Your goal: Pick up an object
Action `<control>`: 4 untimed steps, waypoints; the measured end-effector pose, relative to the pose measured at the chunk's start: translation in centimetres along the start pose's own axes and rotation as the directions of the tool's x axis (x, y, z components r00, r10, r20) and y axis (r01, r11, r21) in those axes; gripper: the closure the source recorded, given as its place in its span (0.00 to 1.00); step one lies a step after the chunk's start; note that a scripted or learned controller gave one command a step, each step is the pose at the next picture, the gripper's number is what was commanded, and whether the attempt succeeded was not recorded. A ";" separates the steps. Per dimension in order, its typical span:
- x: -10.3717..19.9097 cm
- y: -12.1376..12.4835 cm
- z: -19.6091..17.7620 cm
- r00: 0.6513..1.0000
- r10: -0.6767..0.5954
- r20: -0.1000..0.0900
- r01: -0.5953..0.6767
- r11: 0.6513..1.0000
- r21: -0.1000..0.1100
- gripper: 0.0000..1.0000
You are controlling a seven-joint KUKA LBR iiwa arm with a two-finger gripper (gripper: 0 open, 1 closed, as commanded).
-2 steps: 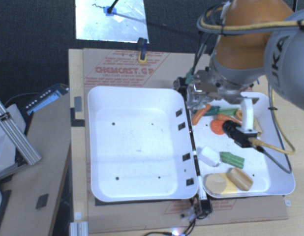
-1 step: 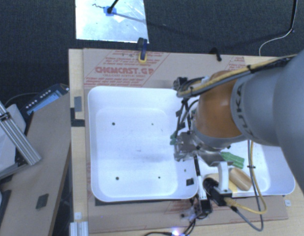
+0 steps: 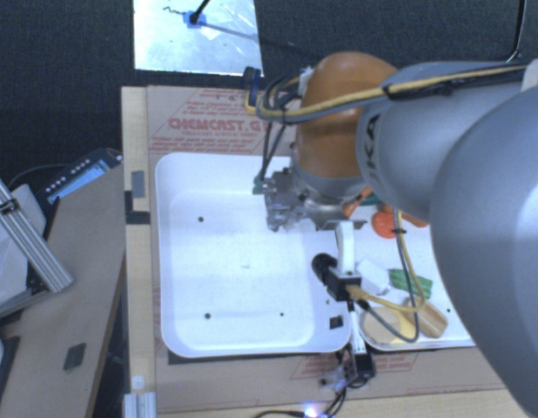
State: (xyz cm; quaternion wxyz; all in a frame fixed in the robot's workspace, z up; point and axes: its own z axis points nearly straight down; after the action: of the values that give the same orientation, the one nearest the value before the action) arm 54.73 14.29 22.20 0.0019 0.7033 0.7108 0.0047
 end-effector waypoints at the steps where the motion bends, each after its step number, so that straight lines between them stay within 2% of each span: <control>1: 7.7 -3.2 -0.2 1.000 -0.001 0.001 0.001 1.000 0.010 1.00; 2: 7.2 -3.0 -1.2 1.000 0.003 0.002 -0.003 1.000 0.009 1.00; 3: 8.9 -6.2 3.9 1.000 0.005 0.004 -0.005 1.000 0.015 1.00; 4: 9.3 -5.0 -6.6 1.000 0.005 -0.002 -0.005 1.000 -0.001 1.00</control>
State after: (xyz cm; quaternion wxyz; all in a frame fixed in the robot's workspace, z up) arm 49.56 23.49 28.80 0.0017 0.7052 0.7090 0.0056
